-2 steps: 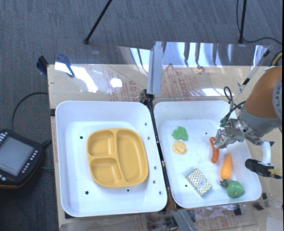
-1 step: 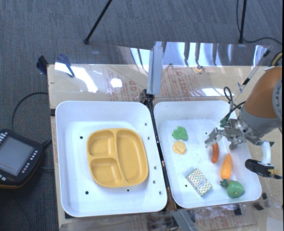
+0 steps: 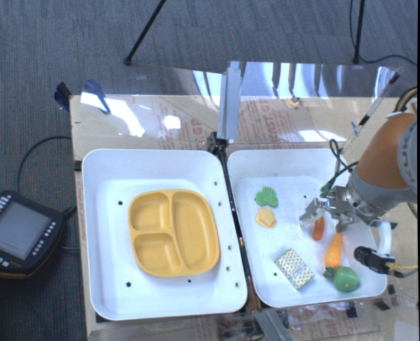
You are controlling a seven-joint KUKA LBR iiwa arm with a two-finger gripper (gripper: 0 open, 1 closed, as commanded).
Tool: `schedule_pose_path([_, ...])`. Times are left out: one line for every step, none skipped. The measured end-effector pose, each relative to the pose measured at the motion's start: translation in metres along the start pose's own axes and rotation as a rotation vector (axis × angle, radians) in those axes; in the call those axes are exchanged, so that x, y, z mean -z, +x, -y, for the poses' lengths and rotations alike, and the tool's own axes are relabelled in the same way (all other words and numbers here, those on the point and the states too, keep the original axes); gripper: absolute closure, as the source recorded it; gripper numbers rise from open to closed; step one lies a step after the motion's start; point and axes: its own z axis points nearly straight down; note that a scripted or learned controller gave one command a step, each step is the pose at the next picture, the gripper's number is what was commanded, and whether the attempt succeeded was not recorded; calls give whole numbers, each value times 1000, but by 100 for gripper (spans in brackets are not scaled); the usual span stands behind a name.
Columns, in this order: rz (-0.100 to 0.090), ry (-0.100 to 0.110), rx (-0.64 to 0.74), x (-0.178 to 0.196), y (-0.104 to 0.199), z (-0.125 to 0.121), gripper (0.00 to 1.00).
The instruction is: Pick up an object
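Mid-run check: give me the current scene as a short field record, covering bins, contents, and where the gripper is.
left bin: holds a yellow divided plate
right bin: holds five loose items
green leafy piece: upper left of the right bin
pale yellow piece: just below the green leafy piece
patterned box: lower middle, lying flat
carrot: right side, touching the green pepper below it
small orange-red piece: directly under the gripper
gripper: low over the right side of the right bin
grasp: not confirmed
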Motion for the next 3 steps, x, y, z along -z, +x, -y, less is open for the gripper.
schedule_pose_path([-2,1,-137,0,8,-29,0])
schedule_pose_path([-2,8,-134,8,8,-27,100])
schedule_pose_path([0,-11,-144,110,74,-34,100])
